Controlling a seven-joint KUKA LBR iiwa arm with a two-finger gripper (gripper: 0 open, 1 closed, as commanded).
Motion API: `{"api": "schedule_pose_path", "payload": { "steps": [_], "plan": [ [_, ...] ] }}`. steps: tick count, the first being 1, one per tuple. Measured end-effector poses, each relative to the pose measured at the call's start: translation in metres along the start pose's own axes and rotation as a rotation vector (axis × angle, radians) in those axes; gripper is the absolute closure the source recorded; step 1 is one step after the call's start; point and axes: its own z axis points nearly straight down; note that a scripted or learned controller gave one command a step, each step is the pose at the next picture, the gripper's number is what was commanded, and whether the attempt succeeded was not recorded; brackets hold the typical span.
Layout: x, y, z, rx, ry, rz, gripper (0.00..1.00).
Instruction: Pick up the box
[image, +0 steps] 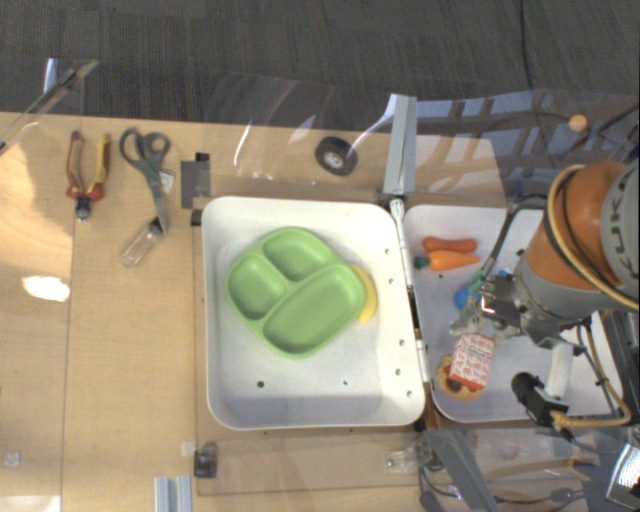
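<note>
- The box (470, 362), lying in the right bin (440, 290) just below the orange carrot-shaped toy (447, 261), has a red-and-white printed face, but the print is too small and blurred to read.
- No other text, brand, number or sign can be read on anything on the tabletop (110, 350).

The arm (590, 240) runs off the right edge and covers much of the right bin (440, 225), its gripper (478, 312) too dark and cluttered to read, while a yellow object (366, 298) is mostly hidden under the green tray (297, 290) and a blue object (464, 296) peeks out by the wrist.
</note>
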Motion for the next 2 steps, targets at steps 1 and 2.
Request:
{"api": "schedule_pose_path", "payload": {
  "steps": [1,2],
  "plan": [
    [-0.037,0.008,0.063,0.000,0.000,-0.178,1.00],
    [0.012,-0.001,-0.094,-0.007,0.000,-0.397,1.00]
  ]
}}
